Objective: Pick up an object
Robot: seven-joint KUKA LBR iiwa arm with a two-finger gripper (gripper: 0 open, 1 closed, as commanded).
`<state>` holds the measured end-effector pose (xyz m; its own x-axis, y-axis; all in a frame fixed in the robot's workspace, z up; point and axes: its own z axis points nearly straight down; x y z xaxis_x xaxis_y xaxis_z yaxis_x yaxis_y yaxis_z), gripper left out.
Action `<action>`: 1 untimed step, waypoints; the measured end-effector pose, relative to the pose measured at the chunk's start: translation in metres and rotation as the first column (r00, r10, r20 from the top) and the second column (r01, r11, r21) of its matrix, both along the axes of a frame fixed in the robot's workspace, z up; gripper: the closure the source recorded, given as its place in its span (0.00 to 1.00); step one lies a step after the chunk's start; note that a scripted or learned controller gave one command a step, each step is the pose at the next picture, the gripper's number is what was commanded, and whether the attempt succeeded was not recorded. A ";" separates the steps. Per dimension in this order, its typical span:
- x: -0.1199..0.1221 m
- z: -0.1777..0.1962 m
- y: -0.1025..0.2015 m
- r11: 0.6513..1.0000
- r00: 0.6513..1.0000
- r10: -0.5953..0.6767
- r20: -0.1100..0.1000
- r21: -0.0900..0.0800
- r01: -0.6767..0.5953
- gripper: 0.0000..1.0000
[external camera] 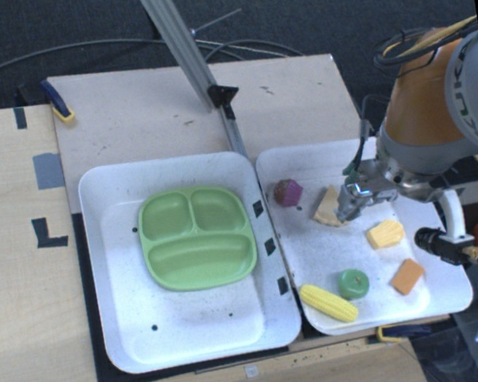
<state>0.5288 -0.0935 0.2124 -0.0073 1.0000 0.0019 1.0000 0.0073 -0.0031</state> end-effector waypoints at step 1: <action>0.010 0.013 0.051 1.000 1.000 0.000 0.002 0.000 0.000 1.00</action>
<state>0.5391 -0.0424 0.2249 -0.0077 1.0000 0.0018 1.0000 0.0077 -0.0009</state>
